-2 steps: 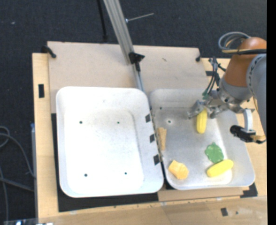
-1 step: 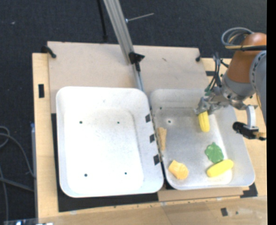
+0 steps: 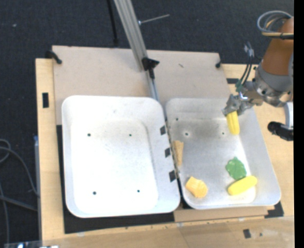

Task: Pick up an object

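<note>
My gripper (image 3: 231, 110) hangs over the far right part of the right bin (image 3: 203, 112), reaching in from the right. It is shut on the top end of a small yellow object (image 3: 233, 124), which hangs down from the fingers above the bin floor. Lower in the same bin lie a green object (image 3: 236, 168), a yellow oblong object (image 3: 242, 185) just below it, and an orange-yellow piece (image 3: 196, 187) near the front left corner. A tan wedge (image 3: 178, 152) leans at the bin's left wall.
The left bin (image 3: 72, 138) sits beside the right one on the wooden bench (image 3: 100, 66). A slanted metal pole (image 3: 134, 30) rises from the far edge between the bins. Cables lie on the floor at the left (image 3: 2, 159).
</note>
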Available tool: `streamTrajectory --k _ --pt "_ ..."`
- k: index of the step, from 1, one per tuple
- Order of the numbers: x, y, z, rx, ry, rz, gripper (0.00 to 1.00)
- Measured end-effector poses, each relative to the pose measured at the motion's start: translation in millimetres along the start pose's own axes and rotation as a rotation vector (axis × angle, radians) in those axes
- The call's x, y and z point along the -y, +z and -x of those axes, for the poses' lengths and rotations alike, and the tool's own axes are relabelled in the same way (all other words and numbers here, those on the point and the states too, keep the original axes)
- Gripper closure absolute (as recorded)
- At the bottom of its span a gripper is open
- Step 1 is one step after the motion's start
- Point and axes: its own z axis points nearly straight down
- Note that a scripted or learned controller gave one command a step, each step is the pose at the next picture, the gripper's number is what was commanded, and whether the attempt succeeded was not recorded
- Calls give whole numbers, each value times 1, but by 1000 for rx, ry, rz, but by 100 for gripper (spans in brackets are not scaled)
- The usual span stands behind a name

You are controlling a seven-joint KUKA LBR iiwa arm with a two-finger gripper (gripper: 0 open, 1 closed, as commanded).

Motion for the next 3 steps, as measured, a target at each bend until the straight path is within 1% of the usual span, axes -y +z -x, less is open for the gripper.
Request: streamTrajectory --k 1,2,3 --pt "-11 -61 3 1 -2 0 100" --pt "-12 -86 4 -1 -5 -4 100" --pt "0 -89 -44 -2 -3 -7 100"
